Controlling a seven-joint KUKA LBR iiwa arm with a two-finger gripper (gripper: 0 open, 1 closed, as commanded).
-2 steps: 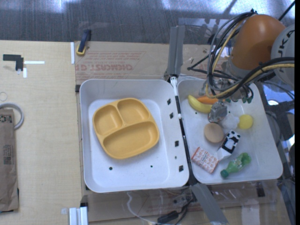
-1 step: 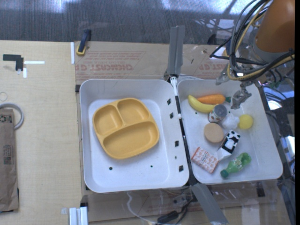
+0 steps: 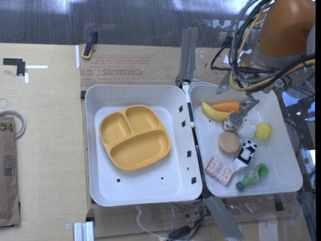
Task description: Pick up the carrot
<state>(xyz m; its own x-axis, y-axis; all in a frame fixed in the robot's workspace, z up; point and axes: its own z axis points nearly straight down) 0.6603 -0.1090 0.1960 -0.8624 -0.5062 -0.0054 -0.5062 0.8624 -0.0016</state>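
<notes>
Here the carrot (image 3: 226, 105) lies at twelve o'clock in the right bin (image 3: 287, 149), touching the banana (image 3: 214, 112) at its seven o'clock. The gripper (image 3: 239, 115) hangs just at the carrot's four o'clock; whether it is parted or closed, I cannot tell. This looks like the approach step, nothing lifted. Next it likely needs shifting toward ten o'clock, centring over the carrot, clear of the banana.

I'm seeing a smooth, matt yellow plastic tray (image 3: 134, 142) lying in a glossy white plastic bin (image 3: 95, 149); the bench (image 3: 40, 134) is looking like matt pale wood, with brown cardboard (image 3: 130, 67) behind.
</notes>
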